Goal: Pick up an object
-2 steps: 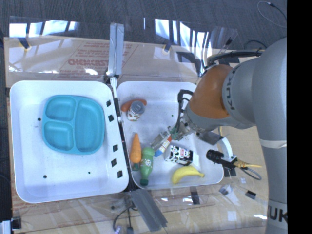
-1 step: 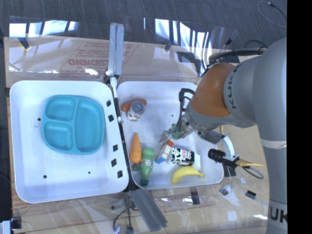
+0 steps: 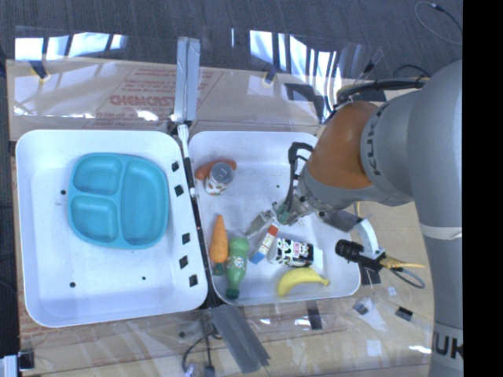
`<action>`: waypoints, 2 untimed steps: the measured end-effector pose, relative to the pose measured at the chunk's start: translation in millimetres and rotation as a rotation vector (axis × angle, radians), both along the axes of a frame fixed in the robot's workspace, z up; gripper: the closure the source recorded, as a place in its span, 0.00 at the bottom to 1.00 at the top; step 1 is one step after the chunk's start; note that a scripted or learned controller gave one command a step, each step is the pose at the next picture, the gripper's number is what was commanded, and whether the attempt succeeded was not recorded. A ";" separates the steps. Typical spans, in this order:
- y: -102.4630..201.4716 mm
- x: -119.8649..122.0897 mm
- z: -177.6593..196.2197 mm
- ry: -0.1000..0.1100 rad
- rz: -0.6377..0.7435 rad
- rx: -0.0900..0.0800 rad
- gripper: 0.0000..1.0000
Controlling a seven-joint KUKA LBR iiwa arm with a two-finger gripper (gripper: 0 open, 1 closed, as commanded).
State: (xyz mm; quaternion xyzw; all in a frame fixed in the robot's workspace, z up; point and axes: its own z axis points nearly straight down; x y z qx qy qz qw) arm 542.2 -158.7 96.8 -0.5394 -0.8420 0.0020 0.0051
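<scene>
My gripper (image 3: 271, 220) is low in the right bin (image 3: 330, 144), near its middle, with the grey arm and its orange band (image 3: 342, 155) above it to the right. It stands open, and one grey finger (image 3: 258, 225) points down-left. Nothing shows between the fingers. Just below the gripper lies a small white tube with a red cap (image 3: 269, 241). Beside the tube is a black-and-white cow-pattern box (image 3: 293, 251). A banana (image 3: 300, 280) lies near the bin's front wall. A carrot (image 3: 218, 239) and a green bottle (image 3: 236, 265) lie left of the gripper.
An orange-and-silver can (image 3: 218, 174) rests at the right bin's back left. The left bin (image 3: 39, 289) holds a blue sectioned plate (image 3: 119, 199). A divider with black clips (image 3: 186, 210) runs between the bins. Cables and black fittings (image 3: 369, 259) sit off the right bin's right edge.
</scene>
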 end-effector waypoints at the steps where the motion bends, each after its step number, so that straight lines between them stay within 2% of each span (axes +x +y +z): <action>1: 56.1 -32.8 -7.9 -0.004 0.337 0.003 0.00; 2: 55.1 -32.7 -0.2 0.000 0.339 0.004 1.00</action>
